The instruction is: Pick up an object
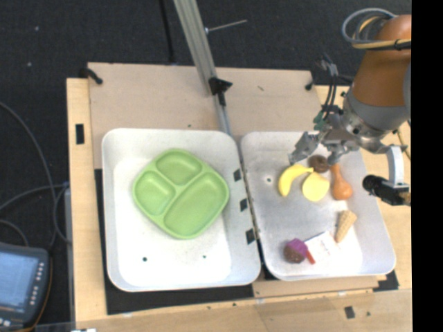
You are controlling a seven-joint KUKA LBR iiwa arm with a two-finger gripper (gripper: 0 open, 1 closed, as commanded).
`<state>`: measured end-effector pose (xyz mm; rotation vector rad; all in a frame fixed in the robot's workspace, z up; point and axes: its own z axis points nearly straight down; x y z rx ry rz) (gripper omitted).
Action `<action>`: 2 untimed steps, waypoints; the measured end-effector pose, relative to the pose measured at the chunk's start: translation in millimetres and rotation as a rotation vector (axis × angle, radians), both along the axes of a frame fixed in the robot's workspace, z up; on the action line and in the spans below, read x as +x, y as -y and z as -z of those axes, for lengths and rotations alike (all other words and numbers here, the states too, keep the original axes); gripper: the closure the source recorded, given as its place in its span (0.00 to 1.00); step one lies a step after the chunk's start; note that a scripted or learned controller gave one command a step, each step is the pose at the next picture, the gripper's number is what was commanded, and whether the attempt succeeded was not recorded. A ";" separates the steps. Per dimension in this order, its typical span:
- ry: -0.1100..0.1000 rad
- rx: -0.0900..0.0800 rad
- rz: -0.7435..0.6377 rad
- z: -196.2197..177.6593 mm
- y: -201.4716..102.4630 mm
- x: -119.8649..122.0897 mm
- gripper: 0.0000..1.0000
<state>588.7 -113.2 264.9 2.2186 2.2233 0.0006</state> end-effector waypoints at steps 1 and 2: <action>0.000 0.000 0.001 0.0 -0.1 0.0 0.00; -0.006 -0.001 0.003 63.5 1.2 -0.6 0.00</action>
